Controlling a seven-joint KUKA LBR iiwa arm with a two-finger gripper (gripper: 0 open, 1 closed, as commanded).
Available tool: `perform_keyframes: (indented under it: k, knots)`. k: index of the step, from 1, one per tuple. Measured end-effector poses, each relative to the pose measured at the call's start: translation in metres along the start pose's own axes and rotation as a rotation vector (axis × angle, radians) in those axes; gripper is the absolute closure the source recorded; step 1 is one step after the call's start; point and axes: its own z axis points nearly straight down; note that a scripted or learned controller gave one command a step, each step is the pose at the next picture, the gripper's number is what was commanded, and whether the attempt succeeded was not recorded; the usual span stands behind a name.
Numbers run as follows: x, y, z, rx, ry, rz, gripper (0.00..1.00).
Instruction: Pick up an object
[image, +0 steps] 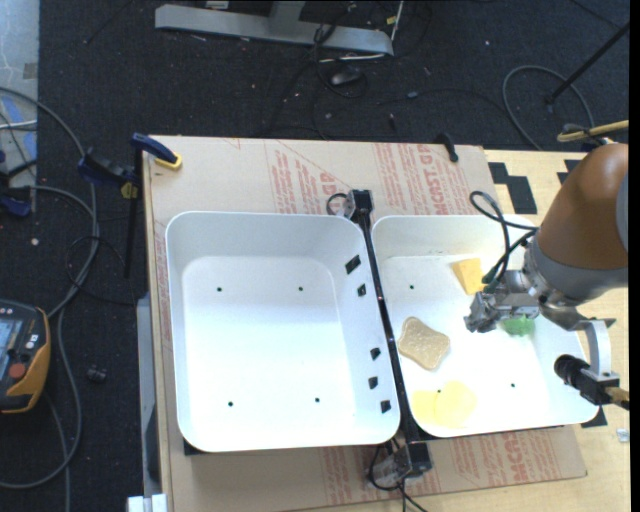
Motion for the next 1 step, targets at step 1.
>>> perform_keyframes:
  k: [1]
  knots:
    - [-0.0376,-0.0193,-0.0164,0.0,-0.001,0.0,1.0]
